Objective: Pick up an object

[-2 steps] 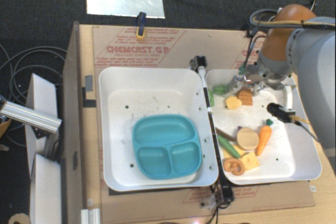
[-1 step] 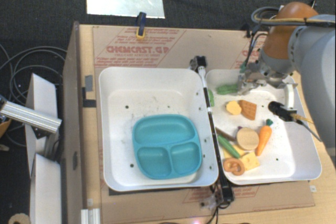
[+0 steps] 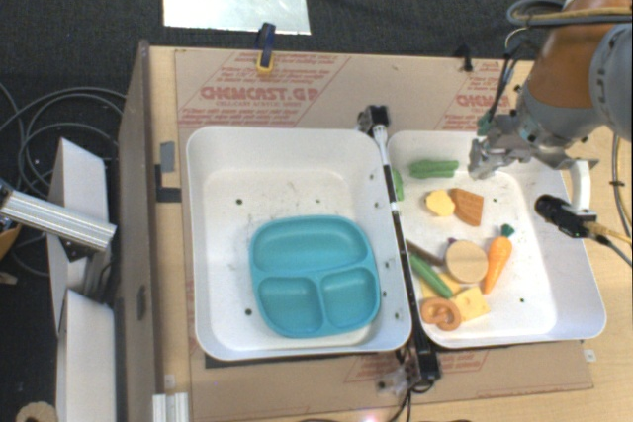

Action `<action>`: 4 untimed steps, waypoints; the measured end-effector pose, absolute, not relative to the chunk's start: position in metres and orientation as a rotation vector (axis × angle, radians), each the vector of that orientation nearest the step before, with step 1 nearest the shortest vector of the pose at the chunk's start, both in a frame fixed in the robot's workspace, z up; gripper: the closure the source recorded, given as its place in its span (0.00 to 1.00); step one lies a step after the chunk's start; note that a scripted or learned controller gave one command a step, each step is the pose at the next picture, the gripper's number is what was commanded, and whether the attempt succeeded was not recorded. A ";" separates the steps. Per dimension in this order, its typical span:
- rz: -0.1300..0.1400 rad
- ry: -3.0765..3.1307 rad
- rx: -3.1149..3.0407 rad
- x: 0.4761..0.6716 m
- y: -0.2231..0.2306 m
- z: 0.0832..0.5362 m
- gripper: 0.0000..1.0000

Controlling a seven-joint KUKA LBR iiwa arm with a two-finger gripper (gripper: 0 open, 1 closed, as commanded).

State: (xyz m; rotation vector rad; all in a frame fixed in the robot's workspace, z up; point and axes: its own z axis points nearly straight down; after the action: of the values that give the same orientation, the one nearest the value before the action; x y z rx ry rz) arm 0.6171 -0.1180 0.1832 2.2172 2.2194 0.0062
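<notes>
Lying just left of hand (image 3: 485,163): green bean (image 3: 433,169)

Two white bins sit side by side: the left bin (image 3: 213,212) carries one blue divided tray (image 3: 314,274), and the right bin (image 3: 564,296) carries roughly nine toy foods, among them one carrot (image 3: 497,259), one pretzel (image 3: 440,313) and one green bean pod (image 3: 433,169).

The arm (image 3: 584,64) is grey with an orange band, cables looping above it.
</notes>
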 end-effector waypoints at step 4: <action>-0.002 2.222 2.222 0.602 -0.139 0.084 0.00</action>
State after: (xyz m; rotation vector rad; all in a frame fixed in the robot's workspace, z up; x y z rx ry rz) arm 0.6024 -0.1395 0.0842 2.2222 2.2225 -0.0020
